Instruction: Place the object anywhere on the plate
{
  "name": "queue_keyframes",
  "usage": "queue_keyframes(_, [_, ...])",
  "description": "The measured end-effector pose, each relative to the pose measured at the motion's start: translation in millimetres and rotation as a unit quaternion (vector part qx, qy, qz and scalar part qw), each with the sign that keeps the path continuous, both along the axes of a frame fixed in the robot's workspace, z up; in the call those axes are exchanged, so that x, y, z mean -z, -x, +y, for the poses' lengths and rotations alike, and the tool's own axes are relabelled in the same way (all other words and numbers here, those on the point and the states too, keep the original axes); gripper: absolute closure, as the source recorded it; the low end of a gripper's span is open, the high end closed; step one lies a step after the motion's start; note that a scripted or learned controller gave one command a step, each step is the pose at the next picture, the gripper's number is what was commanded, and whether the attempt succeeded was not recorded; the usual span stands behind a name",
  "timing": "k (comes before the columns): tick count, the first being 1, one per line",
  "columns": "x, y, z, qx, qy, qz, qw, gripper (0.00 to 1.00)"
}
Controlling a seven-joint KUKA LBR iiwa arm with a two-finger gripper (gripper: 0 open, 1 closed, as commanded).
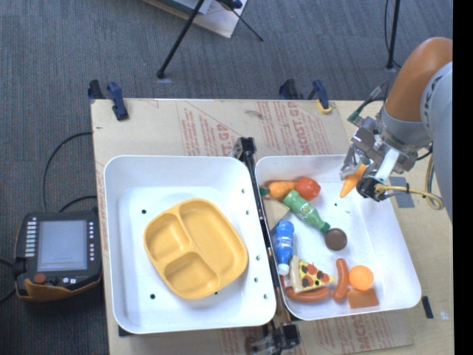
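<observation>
Tool (pixel 353 177) raised above far right part of right bin (pixel 403 257), fingers closed on small orange carrot-like piece (pixel 348 186), tip pointing down. Plate (pixel 195 247), yellow, three compartments, lies bare in left bin (pixel 122 198), well apart from tool. Other toy food remains in right bin: green bottle (pixel 305 211), blue bottle (pixel 282 241), pizza slice (pixel 310 275), sausages (pixel 340 279). Judgement: pickup done; carry across to left bin and release on plate left.

One fixed camera above the bench (pixel 185 124) looks down at a slant on both white bins (pixel 118 198).
</observation>
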State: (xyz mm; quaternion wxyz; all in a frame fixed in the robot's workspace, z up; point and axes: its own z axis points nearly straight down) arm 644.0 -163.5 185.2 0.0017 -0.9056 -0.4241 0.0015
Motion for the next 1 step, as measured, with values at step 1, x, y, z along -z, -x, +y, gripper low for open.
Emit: queue_keyframes(1, [-0.1,-0.1,0.1,0.000,-0.0001,0.000,1.0000,0.00])
